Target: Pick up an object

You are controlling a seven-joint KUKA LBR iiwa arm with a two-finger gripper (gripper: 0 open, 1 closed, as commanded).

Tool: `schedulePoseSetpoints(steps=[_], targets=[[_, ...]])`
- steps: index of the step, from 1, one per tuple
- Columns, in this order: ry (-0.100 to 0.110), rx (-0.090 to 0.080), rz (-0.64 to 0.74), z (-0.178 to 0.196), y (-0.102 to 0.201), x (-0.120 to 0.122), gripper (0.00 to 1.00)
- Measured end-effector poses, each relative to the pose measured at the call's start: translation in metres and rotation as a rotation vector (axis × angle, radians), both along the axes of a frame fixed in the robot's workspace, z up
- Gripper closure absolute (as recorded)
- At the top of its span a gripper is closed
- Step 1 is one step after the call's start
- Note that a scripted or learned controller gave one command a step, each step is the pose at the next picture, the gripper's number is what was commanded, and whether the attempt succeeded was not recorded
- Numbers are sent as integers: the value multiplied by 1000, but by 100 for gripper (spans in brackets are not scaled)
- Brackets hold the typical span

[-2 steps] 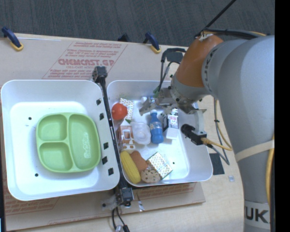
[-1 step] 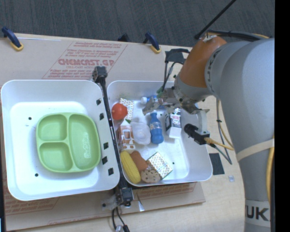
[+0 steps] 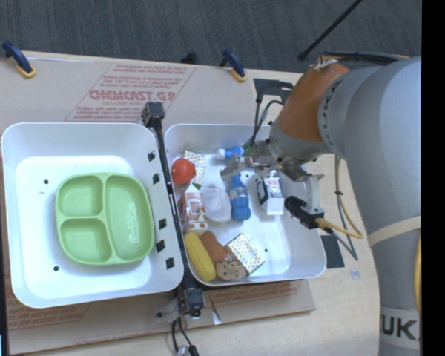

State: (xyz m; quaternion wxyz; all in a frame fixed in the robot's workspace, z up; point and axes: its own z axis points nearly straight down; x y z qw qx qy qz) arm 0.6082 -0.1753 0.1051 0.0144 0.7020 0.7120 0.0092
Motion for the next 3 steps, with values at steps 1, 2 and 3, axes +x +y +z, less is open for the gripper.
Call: schedulePoseSetpoints(steps=[1, 2, 3], targets=[[35, 7, -7, -13, 15, 12, 0], [36, 6, -4, -3, 15, 13, 100], [32, 8, -8, 124, 72, 0, 100]])
